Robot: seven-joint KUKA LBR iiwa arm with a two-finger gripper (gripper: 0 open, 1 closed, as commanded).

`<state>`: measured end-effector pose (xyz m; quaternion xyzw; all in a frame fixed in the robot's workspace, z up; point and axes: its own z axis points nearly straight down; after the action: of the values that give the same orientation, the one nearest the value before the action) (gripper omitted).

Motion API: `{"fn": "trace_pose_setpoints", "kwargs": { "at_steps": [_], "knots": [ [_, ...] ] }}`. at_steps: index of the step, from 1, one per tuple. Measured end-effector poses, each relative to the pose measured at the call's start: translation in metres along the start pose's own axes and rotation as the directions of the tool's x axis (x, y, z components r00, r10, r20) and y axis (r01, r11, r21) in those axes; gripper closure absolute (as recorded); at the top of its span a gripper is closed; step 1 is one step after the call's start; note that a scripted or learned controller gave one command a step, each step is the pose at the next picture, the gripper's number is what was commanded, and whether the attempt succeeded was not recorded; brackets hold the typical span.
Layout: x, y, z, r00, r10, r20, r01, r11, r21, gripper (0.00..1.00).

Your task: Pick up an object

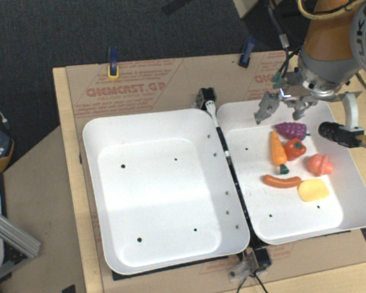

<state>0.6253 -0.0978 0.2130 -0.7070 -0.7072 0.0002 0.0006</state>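
We see our gripper (285, 107) hanging above the right bin (260, 199), toward its twelve o'clock edge, with the two fingers spread apart and nothing between them. The candidates all sit in that bin's three o'clock half: a purple grape bunch (291, 130) just below the gripper at about its six o'clock, an orange carrot (277, 149) lying at the grapes' seven o'clock, a red pepper (294, 150) touching the carrot's side, a pink piece (319, 164) at the pepper's four o'clock, a sausage (281, 181) lying crosswise under the carrot's tip, and a yellow lemon (313, 190) beside it. The left bin (106, 157) bears no toys. We judge these to be light, hollow plastic play foods, stiff and rather slick, so a pinch on a rounded flank could squirt one sideways. The carrot looks the kindest target to us: long and narrow, best taken across its middle, though the pepper crowding one side leaves little finger room.
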Motion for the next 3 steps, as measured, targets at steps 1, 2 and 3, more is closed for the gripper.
{"fn": "trace_pose_setpoints", "kwargs": {
  "at_steps": [1,2,3],
  "knots": [
    [-0.004,0.003,0.064,1.0,0.0,0.0,0.0,1.0,0.005,0.0],
    [-0.079,-0.022,0.132,1.0,0.006,0.001,-0.006,1.0,0.006,0.0],
    [-0.027,-0.008,0.124,1.0,-0.005,0.0,0.005,1.0,-0.003,0.0]
  ]
}}
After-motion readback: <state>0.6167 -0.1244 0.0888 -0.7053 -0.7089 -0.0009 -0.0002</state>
